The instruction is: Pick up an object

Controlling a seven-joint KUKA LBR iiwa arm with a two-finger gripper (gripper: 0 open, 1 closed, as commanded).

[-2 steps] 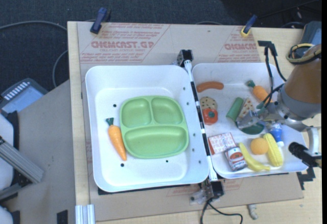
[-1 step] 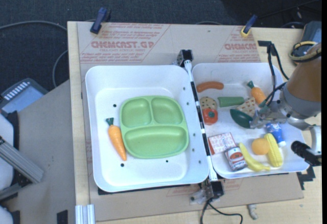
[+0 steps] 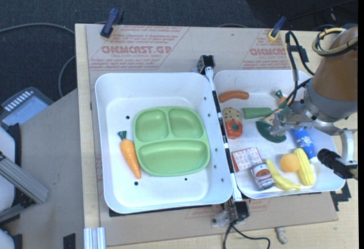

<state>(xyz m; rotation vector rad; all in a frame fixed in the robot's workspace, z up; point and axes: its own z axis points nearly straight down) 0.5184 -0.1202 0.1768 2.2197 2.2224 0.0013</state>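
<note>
The gripper [image 3: 282,123] is seen lowered into the right bin [image 3: 325,184] over a dark green object [image 3: 271,131], its grip state impossible to tell; closing and lifting are judged the next requirement.

Left shallow white plastic bin [image 3: 108,145] has a pale green three-section plate [image 3: 170,141] and an orange toy carrot with a green top [image 3: 130,154]. Right white bin [image 3: 250,78] is busier: orange-red hot dog [image 3: 234,95], yellow banana [image 3: 280,177], yellow corn cob [image 3: 306,166], orange ball [image 3: 289,162], blue bottle [image 3: 303,140].
</note>
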